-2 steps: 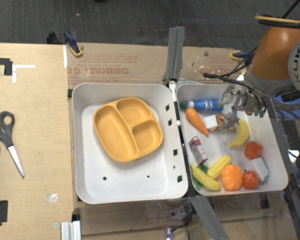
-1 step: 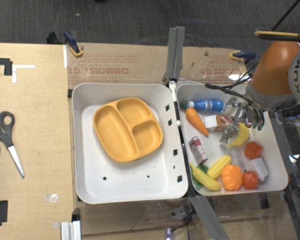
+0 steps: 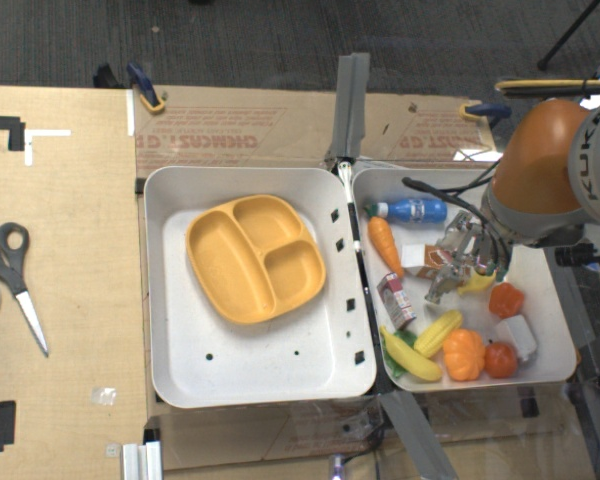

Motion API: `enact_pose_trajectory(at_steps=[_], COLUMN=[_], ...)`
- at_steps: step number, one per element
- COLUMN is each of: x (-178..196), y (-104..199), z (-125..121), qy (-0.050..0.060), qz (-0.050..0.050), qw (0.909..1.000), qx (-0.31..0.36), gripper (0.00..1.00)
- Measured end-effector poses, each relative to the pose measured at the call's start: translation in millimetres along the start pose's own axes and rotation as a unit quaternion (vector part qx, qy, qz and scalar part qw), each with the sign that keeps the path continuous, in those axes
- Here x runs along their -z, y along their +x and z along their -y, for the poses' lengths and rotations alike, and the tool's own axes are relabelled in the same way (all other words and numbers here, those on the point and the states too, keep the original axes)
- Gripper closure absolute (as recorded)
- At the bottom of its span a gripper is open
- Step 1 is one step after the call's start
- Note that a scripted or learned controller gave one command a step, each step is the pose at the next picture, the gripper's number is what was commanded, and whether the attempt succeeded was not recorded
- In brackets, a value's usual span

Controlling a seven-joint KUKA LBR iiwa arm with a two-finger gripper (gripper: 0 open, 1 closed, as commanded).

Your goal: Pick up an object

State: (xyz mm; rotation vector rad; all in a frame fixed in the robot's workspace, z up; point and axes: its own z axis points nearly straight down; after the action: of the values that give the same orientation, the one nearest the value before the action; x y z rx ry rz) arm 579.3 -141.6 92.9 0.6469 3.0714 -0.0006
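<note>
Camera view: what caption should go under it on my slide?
Robot arm's tool reaches into the right bin of toy food, beside a yellow plate in the left bin.

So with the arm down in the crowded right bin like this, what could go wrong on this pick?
1. The hand sits among tightly packed items; closing could catch the yellow piece beside it or the small packet rather than one clean object.
2. The carrot and blue bottle lie close by, so a sideways move might shove them.
3. The right bin's clutter leaves little room, so a grasp may slip.
</note>
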Motion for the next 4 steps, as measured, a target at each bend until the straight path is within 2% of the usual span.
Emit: enact_pose_trajectory(at_steps=[1,2,3,4], x=[-1,-1,0,1], y=[12,39,-9,-15], z=[-31,-29,-51,-59], qy=[0.0,0.0,0.0,0.0], qz=[0.0,-0.001,0.001,0.001], qw=[0.9993,0.9976,0.9899,0.9884], qx=[-0.037,-0.069,-0.141,-0.152], gripper=[0.0,0.0,0.0,0.0])
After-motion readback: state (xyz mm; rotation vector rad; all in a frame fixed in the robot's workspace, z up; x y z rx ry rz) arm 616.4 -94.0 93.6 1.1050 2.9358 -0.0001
